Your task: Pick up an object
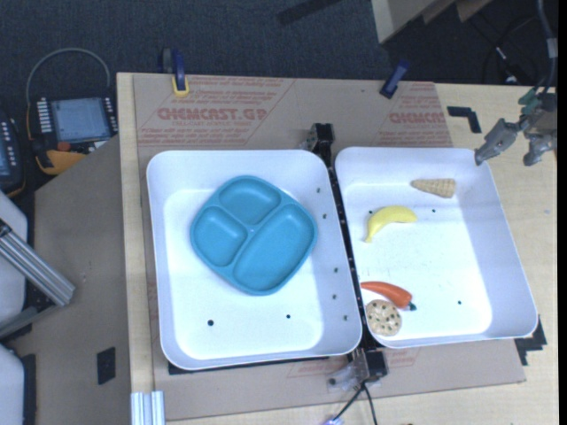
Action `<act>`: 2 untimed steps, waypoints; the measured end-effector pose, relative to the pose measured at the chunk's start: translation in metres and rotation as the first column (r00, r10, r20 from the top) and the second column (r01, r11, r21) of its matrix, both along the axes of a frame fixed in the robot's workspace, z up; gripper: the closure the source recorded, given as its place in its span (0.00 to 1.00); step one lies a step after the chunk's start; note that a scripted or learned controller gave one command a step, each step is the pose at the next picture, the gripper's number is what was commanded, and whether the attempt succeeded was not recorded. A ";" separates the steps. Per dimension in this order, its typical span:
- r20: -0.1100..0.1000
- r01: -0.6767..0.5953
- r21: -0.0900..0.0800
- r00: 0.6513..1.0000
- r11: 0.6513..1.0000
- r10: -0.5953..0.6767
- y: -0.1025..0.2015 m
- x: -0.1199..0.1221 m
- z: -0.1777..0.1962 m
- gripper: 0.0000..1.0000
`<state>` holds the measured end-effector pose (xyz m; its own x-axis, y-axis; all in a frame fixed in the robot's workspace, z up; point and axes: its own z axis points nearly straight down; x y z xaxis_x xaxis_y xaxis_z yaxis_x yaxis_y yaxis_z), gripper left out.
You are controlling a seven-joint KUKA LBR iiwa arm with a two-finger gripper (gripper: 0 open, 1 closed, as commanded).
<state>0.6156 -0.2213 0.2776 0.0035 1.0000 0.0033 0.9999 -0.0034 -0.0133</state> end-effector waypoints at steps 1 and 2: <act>0.012 -0.004 -0.003 1.000 1.000 0.004 0.001 0.002 0.007 0.00; 0.008 -0.004 -0.002 1.000 1.000 0.004 0.006 0.001 -0.036 0.00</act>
<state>0.6161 -0.2155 0.2415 -0.0004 1.0000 0.0016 1.0000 0.0004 -0.0053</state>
